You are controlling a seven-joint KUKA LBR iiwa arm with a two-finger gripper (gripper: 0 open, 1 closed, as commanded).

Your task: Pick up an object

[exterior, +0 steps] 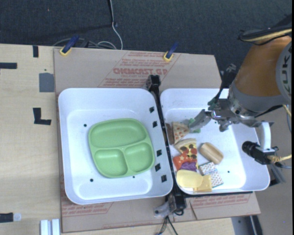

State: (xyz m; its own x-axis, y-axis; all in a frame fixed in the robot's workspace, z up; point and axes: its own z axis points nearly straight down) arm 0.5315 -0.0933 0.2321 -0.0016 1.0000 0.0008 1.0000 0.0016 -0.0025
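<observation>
My gripper [211,123] hangs over the right bin [252,180], above its middle, with the fingers spread open and nothing between them. Just left of the left fingertip lies a toy pizza slice [179,129]. Below the gripper sits a brown bread roll [211,152]. A second pizza slice with red toppings [187,148] lies beside the roll. A red piece [182,161], a purple piece [188,166], a yellow piece [193,181] and a patterned packet [211,174] crowd the bin's front left corner.
The left bin [73,111] holds a green divided plate [121,147]. A black divider [159,126] runs between the bins. A black fitting with a cable [257,153] sticks out over the right bin's right rim.
</observation>
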